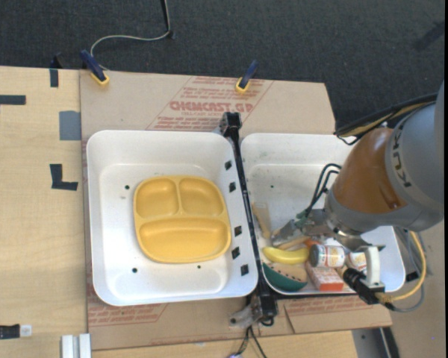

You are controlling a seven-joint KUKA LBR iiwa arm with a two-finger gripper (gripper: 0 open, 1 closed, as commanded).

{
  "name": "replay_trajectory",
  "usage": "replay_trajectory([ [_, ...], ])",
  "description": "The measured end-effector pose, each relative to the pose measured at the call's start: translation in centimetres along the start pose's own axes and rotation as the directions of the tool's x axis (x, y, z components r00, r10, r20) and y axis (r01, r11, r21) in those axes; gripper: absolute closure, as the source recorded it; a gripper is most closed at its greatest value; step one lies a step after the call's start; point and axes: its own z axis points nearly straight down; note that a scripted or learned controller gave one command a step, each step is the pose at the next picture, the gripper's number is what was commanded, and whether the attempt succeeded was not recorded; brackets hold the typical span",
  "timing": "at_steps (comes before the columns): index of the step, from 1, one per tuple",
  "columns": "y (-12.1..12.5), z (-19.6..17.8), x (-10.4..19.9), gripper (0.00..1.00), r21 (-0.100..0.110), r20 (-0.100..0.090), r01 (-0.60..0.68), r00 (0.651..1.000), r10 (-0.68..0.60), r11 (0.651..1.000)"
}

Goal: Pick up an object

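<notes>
Starting at the near right corner of the bench: looking at a small clutter piling against the near wall of the right bin [284, 171], probably because things are sliding down to that low side. Spotting a dark green curved piece [287, 279] there, possibly a bowl, tucking under a banana [285, 256]. Noting just beside them a reddish box [325, 276] and a small bottle [330, 257] lying on its side, each touching a neighbour.

Moving a little farther in: watching the pincer [284, 236] hanging low, just over the banana, on the grey and orange arm [373, 181] that is reaching in from the bench's right edge. Not managing to tell whether the pincer is open or closed, and seeing nothing clearly gripped. Judging the banana the likeliest target, since it is lying nearest the pincer and on top.

Crossing toward the left edge: finding a yellow divided plate [183, 218] sitting flat and alone in the left bin [112, 170], well apart from the arm.

Ending at the far edge: noting two blue and yellow clamps [95, 67] pinning the cardboard sheet [209, 103], presumably keeping it from shifting under the bins.
</notes>
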Motion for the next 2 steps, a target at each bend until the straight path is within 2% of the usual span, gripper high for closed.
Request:
replay_trajectory([
  [1,0.1,-1.0,0.0,1.0,-0.002,0.001,-0.001,1.0,0.001,1.0],
  [2,-1.2,-9.8,6.6,1.0,0.005,-0.002,0.002,1.0,-0.002,1.0],
])
